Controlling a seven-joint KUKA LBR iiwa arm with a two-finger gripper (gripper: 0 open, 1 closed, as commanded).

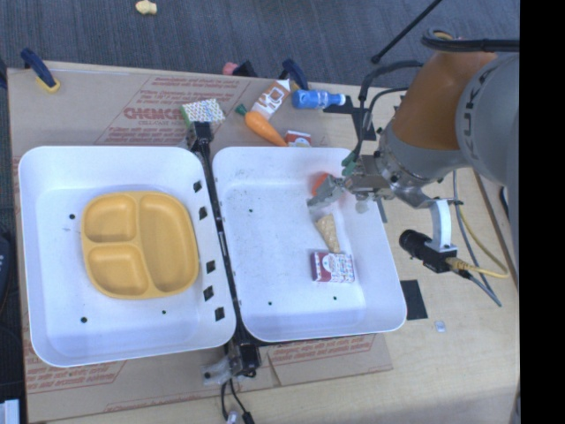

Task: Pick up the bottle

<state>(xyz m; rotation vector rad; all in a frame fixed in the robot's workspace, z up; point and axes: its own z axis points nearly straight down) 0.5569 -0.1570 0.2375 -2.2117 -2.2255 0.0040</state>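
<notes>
A blue bottle [318, 100] lies on its side on the cardboard behind the right bin [265, 307]. A white and orange bottle [272, 99] lies beside it to the left. My gripper [328, 191] hangs over the back right part of the right bin, well in front of both bottles. A small red-orange thing [319, 183] shows right at the gripper's tip; whether it is gripped or just lying under the tip is unclear. The grey arm with its orange band [437, 104] reaches in from the right.
In the right bin lie a tan cone-like piece [328, 231] and a red carton [333, 267]. The left bin [44, 325] holds a yellow divided plate [139, 242]. Behind the bins lie a carrot [263, 128], a small red box [298, 137] and a patterned box [203, 111].
</notes>
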